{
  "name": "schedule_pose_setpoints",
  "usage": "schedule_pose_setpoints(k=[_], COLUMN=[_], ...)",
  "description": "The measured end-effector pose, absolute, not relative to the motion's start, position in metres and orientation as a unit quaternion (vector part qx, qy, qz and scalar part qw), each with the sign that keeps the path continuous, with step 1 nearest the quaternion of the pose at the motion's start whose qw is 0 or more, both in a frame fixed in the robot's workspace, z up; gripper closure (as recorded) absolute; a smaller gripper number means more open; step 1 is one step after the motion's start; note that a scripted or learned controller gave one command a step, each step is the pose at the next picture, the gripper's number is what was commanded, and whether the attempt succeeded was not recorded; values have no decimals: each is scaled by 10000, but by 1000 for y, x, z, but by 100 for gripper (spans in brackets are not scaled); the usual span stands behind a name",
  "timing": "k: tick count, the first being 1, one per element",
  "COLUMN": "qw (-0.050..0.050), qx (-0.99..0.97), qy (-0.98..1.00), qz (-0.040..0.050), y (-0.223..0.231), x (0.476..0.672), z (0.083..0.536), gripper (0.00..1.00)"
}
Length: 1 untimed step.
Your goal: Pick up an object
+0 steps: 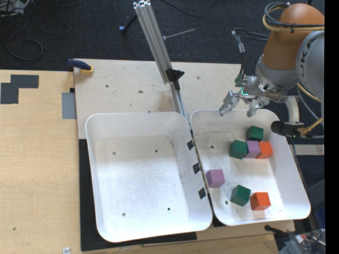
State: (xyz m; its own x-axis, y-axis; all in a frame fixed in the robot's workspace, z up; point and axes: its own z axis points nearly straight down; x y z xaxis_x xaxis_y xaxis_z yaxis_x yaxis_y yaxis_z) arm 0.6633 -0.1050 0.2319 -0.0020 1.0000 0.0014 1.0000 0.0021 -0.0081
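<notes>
Two white bins sit side by side on the bench: the left bin (143,142) and the right bin (296,194), whose floor carries all the blocks. From the right the arm (291,46) reaches in, grey with an orange band, its wrist above the right bin's far edge. Under it the gripper (239,106) hangs with fingers spread apart and nothing between them.

Nearest to it lies a tight cluster: a green block (255,133) at the far side, then a second green block (238,149), a purple block (253,148) and an orange block (265,150) touching in a row. They lie toward the camera and slightly right of the gripper, lower in the view. Likely target, in my judgement, is one of these; the far green block looks the freest to close on, since the others press against each other.

Well apart, a lone purple block (215,177) sits by the divider, and a green block (240,194) and orange block (260,200) sit near the front.
</notes>
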Motion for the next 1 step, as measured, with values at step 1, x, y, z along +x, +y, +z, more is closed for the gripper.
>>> schedule_pose_setpoints(k=[1], qw=[12], qx=[-7056], qy=[-7086], qz=[12], y=[-105], x=[664], z=[235], gripper=[0])
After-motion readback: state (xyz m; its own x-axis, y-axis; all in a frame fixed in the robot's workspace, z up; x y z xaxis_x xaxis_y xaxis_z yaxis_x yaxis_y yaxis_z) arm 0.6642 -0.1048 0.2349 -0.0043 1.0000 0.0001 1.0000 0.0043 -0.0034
